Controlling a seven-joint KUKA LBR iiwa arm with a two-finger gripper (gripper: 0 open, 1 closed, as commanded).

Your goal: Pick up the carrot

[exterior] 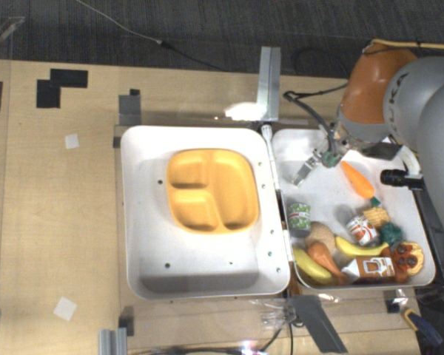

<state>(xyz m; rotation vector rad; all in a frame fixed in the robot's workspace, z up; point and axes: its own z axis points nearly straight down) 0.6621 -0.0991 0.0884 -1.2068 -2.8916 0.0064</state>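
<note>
The carrot, orange with a green stub at its lower end, lies on the floor of the right bin, near the upper right. My gripper hangs over the upper left of that bin, a short way left of the carrot and apart from it. Its fingers stand open, one grey tip pointing down-left, and nothing is between them. The grey arm with its orange band comes in from the top right and hides the bin's far right corner.
The right bin's lower half holds several toy foods: a green can, a banana, an orange-brown piece, a corn cob. The left bin holds a yellow divided tray.
</note>
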